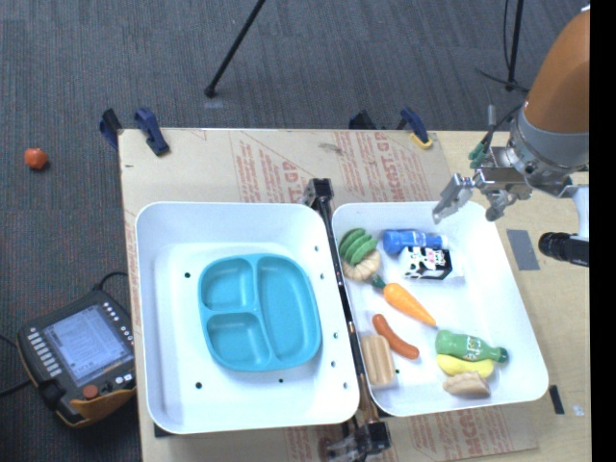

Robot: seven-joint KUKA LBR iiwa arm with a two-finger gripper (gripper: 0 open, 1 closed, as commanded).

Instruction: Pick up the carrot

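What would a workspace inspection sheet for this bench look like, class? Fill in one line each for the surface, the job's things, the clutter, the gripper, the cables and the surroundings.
Surface: cardboard-covered bench bearing two white bins, left bin and right bin.
Job's things: carrot lying in the right bin, untouched.
Clutter: blue tray in the left bin; around the carrot, a milk carton, sausage, green bottle, and other toy food.
Gripper: gripper open, above the right bin's far edge, holding nothing.
Cables: one runs from the handheld controller.
Surroundings: grey carpet, small orange ball, stand legs, blue clamps.
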